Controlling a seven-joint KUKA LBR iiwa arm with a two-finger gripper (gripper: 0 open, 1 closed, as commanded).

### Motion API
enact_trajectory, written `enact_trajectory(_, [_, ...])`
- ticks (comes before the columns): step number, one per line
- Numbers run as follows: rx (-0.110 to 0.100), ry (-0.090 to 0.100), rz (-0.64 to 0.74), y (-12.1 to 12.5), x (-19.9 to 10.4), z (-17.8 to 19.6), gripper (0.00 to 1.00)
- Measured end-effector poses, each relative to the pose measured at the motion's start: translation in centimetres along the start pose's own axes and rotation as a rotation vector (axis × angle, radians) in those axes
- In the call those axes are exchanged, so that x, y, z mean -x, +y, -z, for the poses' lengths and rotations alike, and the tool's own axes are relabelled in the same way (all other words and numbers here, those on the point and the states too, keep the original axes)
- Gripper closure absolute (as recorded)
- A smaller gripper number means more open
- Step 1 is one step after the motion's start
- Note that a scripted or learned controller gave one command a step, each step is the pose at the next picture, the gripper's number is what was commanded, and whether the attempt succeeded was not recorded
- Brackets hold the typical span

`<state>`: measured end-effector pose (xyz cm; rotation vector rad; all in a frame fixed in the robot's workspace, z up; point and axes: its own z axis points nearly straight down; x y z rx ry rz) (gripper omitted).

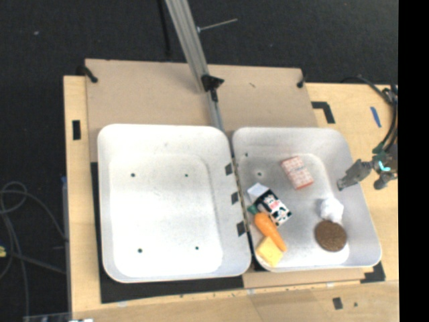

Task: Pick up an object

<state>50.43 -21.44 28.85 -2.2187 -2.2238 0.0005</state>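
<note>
— Objects for picking lie in the right bin [348, 153]: what is among them?

— A pink checked block [297, 172] sits toward the far side. A small black-and-white box [271, 205] lies near the bin's left wall, with an orange carrot [269, 229] just beside it and a yellow piece [269, 252] touching the carrot's near end. A white lump [330, 210] rests near the right side, and a brown disc [330, 236] lies just in front of it.

— And the gripper?

— The gripper [365, 174] hangs over the right edge of that bin, its two dark fingers spread apart, nothing between them. It is well apart from the carrot and nearer the white lump.

— The other bin?

— The left bin [110, 200] stands alongside on the tan worktop [268, 86], the two touching along their inner walls. A grey metal rail [188, 35] slants in from the far side.
</note>
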Motion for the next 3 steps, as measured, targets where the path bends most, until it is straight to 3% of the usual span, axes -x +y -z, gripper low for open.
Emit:
enact_trajectory(1, [0.004,-0.001,0.001,0.1,0.0,0.2,0.00])
enact_trajectory(3, [-0.002,-0.001,-0.003,-1.1,0.3,-9.4,0.00])
